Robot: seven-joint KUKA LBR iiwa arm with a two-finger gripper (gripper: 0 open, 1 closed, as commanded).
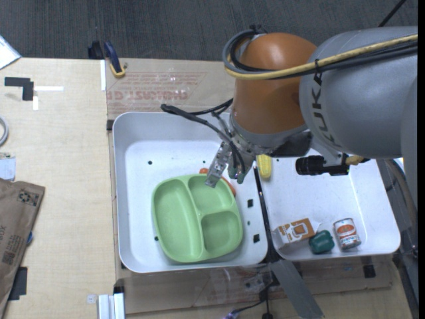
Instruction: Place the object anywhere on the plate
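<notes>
A light green divided plate (196, 220) lies in the left white bin (133, 178), toward its front. My gripper (226, 175) hangs over the plate's far right rim, pointing down. Just beneath it a small orange-red object (230, 185) peeks out at the plate's edge, mostly hidden by the gripper. Whether the object is held or resting on the rim cannot be told from this view.
The right bin (372, 198) holds a yellow object (264, 167) near the divider, a small orange-and-white carton (295, 231), a dark green item (322, 242) and a small can (346, 234). The arm's bulk covers the back of the right bin.
</notes>
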